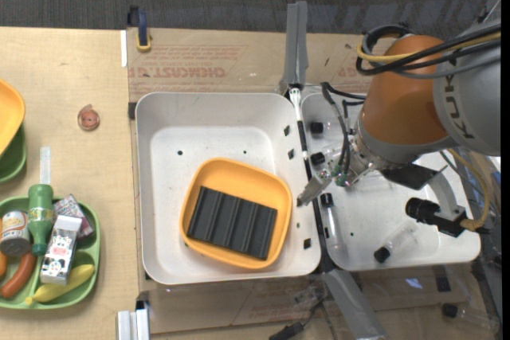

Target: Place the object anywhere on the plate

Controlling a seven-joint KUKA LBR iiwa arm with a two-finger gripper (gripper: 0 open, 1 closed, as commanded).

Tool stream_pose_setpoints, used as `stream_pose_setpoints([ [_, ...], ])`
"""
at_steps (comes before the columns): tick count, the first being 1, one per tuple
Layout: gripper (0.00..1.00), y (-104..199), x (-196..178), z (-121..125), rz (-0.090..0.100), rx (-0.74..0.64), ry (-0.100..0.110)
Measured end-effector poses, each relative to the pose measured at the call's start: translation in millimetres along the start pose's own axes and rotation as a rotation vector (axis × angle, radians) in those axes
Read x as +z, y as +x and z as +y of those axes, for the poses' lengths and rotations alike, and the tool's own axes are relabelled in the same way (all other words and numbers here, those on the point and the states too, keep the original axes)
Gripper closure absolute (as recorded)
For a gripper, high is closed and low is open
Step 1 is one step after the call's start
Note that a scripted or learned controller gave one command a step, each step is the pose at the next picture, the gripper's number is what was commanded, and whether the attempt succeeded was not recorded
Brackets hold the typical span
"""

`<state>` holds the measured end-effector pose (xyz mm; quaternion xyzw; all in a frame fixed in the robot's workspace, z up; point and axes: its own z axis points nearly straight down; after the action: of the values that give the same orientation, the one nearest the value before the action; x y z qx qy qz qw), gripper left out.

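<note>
Hidden under the orange wrist over the right bin (446, 247), gripper (344, 177); grip state impossible to tell. On the yellow plate (275, 187) in the left bin (159, 171), a black ridged block (233, 223)

Black ridged object (233, 224) lies on yellow plate (199, 181).

Left bin (159, 171): we see a shallow white tray on the brown bench (64, 76).
Right bin (430, 251): white too, just beside the left one.
Green tray (80, 287): at the bench's left edge, we count toy food in it: a green bottle (40, 215), a small carton (57, 249), a can (13, 228), a sausage (16, 276), a banana (60, 287).
Yellow dish (8, 115): stacked on a green one, cut off at the left edge.
Pink piece (88, 119): small and round, alone on the bench.
</note>
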<state>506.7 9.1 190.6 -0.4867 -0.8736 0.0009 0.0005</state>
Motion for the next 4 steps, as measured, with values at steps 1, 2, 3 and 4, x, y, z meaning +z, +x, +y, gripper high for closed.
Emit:
stream_pose_setpoints([
  [1, 0.0, 0.0, 0.0, 0.0, 0.0, 0.0, 0.0],
  [2, 0.0, 0.0, 0.0, 0.0, 0.0, 0.0, 0.0],
  [3, 0.0, 0.0, 0.0, 0.0, 0.0, 0.0, 0.0],
  [4, 0.0, 0.0, 0.0, 0.0, 0.0, 0.0, 0.0],
])
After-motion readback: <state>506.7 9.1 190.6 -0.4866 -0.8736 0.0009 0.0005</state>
